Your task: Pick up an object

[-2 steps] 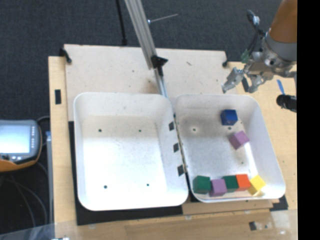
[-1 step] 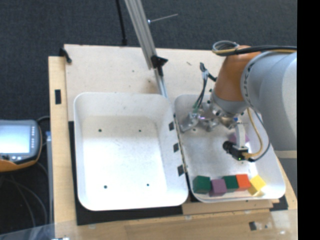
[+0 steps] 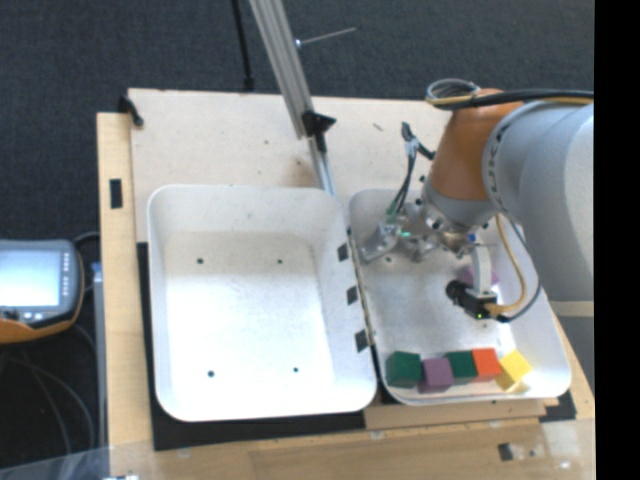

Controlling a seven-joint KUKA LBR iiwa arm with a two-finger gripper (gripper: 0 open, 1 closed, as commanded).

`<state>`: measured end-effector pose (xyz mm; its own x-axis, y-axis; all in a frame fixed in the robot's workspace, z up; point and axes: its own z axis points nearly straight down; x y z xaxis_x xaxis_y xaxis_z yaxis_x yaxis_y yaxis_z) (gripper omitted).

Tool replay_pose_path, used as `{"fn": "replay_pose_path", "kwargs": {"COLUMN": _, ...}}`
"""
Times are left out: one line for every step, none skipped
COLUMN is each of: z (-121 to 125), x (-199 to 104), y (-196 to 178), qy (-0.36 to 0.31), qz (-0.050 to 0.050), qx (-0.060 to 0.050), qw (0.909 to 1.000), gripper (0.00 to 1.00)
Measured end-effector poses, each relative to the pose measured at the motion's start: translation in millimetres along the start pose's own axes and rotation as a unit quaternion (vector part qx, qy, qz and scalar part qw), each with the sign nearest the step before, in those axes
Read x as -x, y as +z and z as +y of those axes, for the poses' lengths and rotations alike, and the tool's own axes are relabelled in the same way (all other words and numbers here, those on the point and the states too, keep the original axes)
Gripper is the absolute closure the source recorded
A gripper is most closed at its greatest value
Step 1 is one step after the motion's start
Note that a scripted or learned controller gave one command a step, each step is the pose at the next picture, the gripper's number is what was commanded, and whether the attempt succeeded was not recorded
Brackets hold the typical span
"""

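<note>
Along the near edge of the right bin (image 3: 415, 313) lies a row of small blocks: a dark green block (image 3: 404, 368), a purple block (image 3: 437, 373), a second green block (image 3: 462, 365), an orange block (image 3: 487, 363) and a yellow block (image 3: 514, 368). My gripper (image 3: 392, 242) hangs low over the far left part of that bin, close to its left wall. It is well apart from the blocks, and I see nothing in it. The grey arm with its orange band (image 3: 465, 158) covers the bin's far right part.
The left bin (image 3: 165, 268) lies beside the right one, their walls touching in the middle. A slanted aluminium pole (image 3: 285, 58) rises from the bench behind the bins. A black cable connector (image 3: 468, 297) hangs by the wrist. A small screen device (image 3: 35, 283) sits off the bench's left.
</note>
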<state>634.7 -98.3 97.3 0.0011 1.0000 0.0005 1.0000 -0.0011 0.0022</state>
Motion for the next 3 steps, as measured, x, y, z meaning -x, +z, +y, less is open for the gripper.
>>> {"fn": "replay_pose_path", "kwargs": {"z": -36.2, "x": 74.7, "y": -246.4, "qy": 0.000, "qz": -0.002, "qx": 0.004, "qw": 1.0000, "gripper": 0.00}}
{"fn": "replay_pose_path", "kwargs": {"z": -32.3, "x": 65.4, "y": -425.7, "qy": -0.003, "qz": -0.002, "qx": 0.005, "qw": 1.0000, "gripper": 0.00}}
{"fn": "replay_pose_path", "kwargs": {"z": -32.6, "x": 67.6, "y": -432.1, "qy": -0.004, "qz": -0.004, "qx": 0.002, "qw": 1.0000, "gripper": 1.00}}
